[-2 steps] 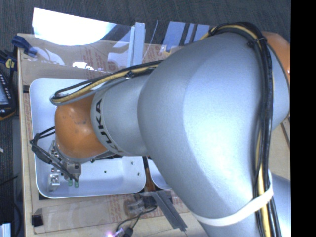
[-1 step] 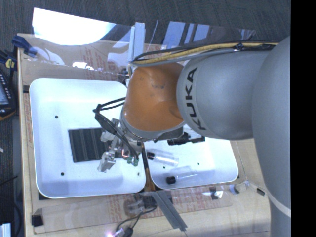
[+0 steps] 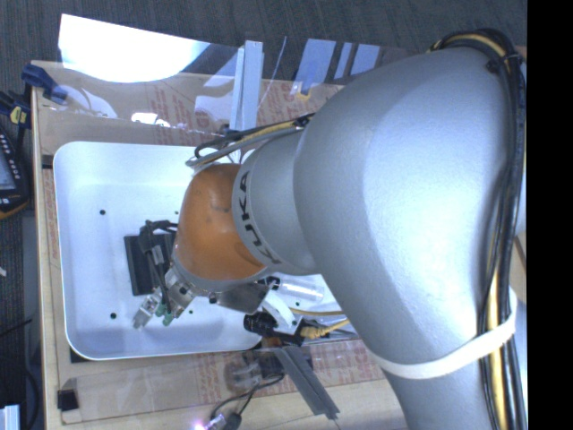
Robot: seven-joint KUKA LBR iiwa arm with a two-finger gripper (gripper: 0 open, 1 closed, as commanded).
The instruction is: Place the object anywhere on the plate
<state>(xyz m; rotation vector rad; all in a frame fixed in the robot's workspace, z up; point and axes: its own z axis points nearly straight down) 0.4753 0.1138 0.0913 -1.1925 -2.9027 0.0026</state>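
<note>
My gripper (image 3: 152, 310) hangs low over the left white bin (image 3: 89, 177), near its front edge. Its black body (image 3: 143, 260) sits just under the orange wrist band (image 3: 210, 231). A small greenish bit (image 3: 166, 317) shows at the gripper's tip; I cannot make out what it is or whether it is held. The grey arm (image 3: 394, 204) covers the middle and right of the view and hides whatever lies beneath it.
The bin's rim (image 3: 59, 240) runs close on the left and its front wall (image 3: 134, 352) lies just below the gripper. Cables and a yellow-tipped connector (image 3: 309, 330) hang by the wrist. Cardboard bench edges (image 3: 134, 374) surround the bin.
</note>
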